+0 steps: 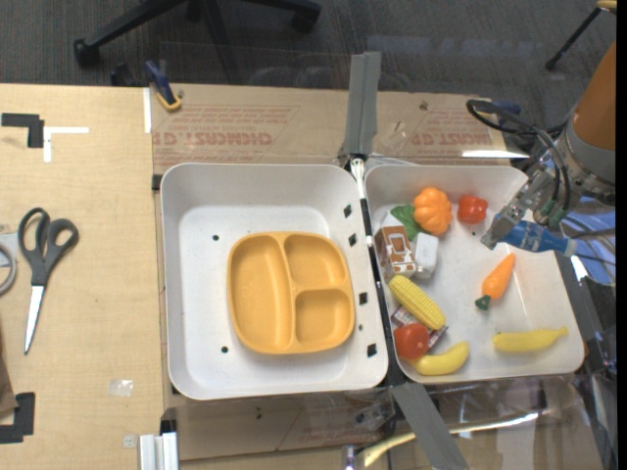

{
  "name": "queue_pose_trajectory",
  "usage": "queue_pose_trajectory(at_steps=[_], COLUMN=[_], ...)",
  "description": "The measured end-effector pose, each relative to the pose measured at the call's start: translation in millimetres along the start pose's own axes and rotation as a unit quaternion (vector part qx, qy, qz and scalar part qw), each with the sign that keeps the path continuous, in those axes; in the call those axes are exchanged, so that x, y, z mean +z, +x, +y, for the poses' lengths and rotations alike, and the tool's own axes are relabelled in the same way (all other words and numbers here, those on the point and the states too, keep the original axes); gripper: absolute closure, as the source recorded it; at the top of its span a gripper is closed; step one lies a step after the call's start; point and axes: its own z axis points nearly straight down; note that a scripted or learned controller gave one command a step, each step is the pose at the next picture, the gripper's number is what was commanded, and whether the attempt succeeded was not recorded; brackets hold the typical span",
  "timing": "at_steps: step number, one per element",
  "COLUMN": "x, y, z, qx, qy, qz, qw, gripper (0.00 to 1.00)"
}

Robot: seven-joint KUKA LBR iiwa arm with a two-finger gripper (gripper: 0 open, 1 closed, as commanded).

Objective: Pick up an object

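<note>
Claw (pixel 502 229) sits at the right of your frame, above the carrot (pixel 497 279) in the right bin (pixel 549 360); you cannot tell its state. Corn (pixel 416 301) and 2 bananas (pixel 530 339) lie lower in the bin.

We see one robot arm (pixel 598 116) reaching in from the right edge of the camera view, near the top. Its orange band fills the upper right corner, with the grey wrist just below it. From the wrist the arm slants down and to the left, ending in a two-finger gripper (pixel 498 231). The gripper points down and left, its metal fingers (pixel 505 225) tilted at a slant. Dark cables loop beside the wrist. The fingertips look bare.
</note>
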Motion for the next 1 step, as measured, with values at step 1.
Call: queue_pose_trajectory(at_steps=[1], x=[4.6], y=[39.3], z=[36.5], qx=[0.005], qy=[0.001], qz=[0.001], qw=[1.0], gripper=[1.0])
